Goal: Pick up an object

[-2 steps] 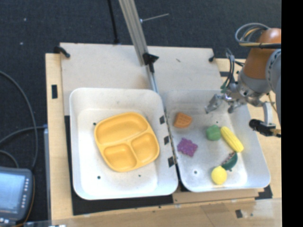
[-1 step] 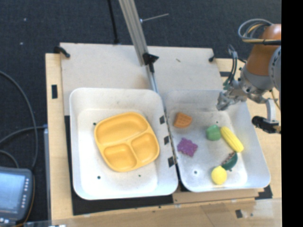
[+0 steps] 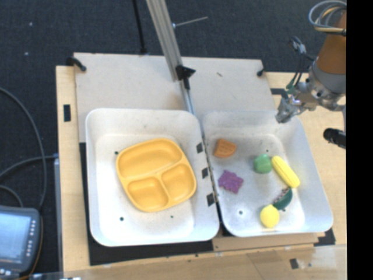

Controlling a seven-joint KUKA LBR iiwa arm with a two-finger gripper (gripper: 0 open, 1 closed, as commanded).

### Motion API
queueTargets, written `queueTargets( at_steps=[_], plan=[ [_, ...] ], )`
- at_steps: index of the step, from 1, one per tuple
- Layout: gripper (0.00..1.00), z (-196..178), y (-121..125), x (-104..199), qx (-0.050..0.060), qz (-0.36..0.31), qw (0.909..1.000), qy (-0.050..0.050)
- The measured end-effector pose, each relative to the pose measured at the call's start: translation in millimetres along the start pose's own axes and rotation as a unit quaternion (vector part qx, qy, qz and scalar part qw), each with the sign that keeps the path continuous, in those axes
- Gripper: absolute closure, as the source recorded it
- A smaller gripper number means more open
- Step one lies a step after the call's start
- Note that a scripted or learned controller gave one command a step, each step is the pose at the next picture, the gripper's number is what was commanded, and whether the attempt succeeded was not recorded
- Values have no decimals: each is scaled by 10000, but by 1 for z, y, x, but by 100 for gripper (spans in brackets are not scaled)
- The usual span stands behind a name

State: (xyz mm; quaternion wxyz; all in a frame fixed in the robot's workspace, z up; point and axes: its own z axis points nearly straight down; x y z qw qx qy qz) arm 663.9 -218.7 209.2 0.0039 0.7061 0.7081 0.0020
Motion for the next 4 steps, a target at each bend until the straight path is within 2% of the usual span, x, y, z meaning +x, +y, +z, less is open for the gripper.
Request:
queueTargets(
  at_steps=[1, 3, 4],
  plan=[
    [100, 2, 0, -1, 30, -5, 10000, 2],
    [100, -21, -7, 118, 34, -23, 10000, 23],
    [100, -23, -12, 160, 40, -17, 10000, 20]
  ],
)
